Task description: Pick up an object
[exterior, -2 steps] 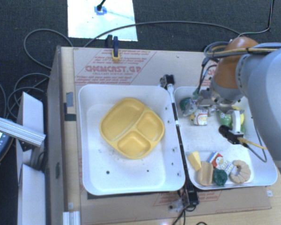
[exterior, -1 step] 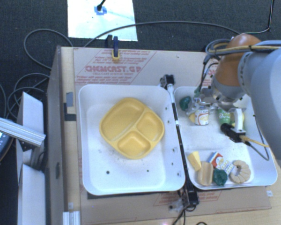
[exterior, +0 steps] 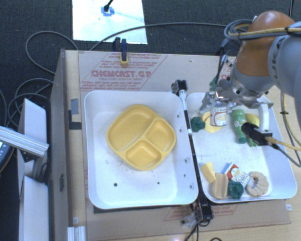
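Observation:
My gripper (exterior: pixel 218 103) hangs over the far part of the right bin (exterior: pixel 278 182), just above a small white bottle with an orange label (exterior: pixel 219 117). That bottle lies on a yellow piece (exterior: pixel 208 119). A dark green lump (exterior: pixel 197 124) sits to its left, and a green bottle (exterior: pixel 239 123) and a yellow item (exterior: pixel 252 119) lie to its right. The grey arm with its orange band (exterior: pixel 261 44) covers the bin's far right corner.
The left bin (exterior: pixel 103 185) holds a yellow divided plate (exterior: pixel 141 136). Near the right bin's front edge lie a yellow wedge (exterior: pixel 208 172), a tan piece (exterior: pixel 220 186), a dark green lump (exterior: pixel 235 189), a red-and-white packet (exterior: pixel 233 170) and a ring-shaped pastry (exterior: pixel 257 183). Cables trail off to the right.

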Controlling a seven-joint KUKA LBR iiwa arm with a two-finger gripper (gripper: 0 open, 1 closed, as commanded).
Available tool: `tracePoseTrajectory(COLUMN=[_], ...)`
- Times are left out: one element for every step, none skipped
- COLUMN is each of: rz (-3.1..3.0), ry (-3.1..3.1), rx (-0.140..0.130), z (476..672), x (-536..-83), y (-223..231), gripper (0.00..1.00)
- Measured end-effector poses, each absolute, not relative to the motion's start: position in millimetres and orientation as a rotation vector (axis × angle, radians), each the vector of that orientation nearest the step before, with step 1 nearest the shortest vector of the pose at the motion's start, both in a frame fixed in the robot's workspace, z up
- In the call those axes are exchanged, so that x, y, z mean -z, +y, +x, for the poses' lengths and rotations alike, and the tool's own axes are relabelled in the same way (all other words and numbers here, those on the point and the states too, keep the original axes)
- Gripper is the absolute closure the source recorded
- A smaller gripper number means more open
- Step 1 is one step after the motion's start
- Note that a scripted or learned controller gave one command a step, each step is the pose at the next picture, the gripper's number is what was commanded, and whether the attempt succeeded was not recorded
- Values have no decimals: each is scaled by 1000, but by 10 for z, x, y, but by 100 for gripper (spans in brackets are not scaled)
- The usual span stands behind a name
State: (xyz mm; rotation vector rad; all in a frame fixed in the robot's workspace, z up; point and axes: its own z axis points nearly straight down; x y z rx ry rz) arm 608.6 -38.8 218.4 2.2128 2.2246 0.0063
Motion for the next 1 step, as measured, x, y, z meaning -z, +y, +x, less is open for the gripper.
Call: tracePoseTrajectory(rz=[2216], ry=[2227], rx=[-1], z=[6072], x=[-2014], y=[186], gripper=[100])
